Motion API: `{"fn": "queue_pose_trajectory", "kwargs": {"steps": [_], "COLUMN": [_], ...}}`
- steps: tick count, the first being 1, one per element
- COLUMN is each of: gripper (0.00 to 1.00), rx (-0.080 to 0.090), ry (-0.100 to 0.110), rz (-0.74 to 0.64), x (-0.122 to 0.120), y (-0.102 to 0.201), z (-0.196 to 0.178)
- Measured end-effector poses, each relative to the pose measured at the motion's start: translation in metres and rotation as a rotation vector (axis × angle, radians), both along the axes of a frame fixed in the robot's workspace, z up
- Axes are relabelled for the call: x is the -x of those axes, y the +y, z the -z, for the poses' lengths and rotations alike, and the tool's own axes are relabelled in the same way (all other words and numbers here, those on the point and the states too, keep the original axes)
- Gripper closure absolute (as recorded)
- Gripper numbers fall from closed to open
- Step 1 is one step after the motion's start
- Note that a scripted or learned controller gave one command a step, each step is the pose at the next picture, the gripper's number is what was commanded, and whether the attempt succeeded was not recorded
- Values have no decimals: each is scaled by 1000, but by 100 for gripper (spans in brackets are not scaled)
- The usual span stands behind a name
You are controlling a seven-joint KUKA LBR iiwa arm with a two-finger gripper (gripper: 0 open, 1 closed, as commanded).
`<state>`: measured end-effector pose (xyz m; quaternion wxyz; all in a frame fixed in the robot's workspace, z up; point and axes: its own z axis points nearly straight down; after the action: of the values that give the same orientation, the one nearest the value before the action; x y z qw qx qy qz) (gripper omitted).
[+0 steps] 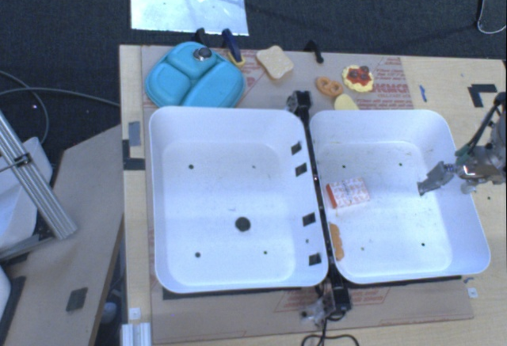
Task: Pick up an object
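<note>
Gripper (434, 179) over right bin (467, 245), near its right wall; grip state cannot be told. Box (348, 193) and small orange piece (336, 241) lie apart, leftward.

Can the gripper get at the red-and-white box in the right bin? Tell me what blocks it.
Probably yes. The box lies flat on the right bin's floor near the left wall, with bare floor between it and the gripper at the right side. Nothing stands between them.
</note>
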<state>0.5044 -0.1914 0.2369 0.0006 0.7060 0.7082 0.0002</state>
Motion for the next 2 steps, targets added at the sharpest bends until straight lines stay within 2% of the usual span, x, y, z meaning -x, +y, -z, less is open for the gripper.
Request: {"fn": "queue_pose_trajectory", "kwargs": {"steps": [1, 2], "gripper": [0, 0], "rx": [-5, -4], "ry": [4, -8], "rz": [-10, 2], "x": [-33, -103], "y": [103, 46], "z": [94, 150]}}
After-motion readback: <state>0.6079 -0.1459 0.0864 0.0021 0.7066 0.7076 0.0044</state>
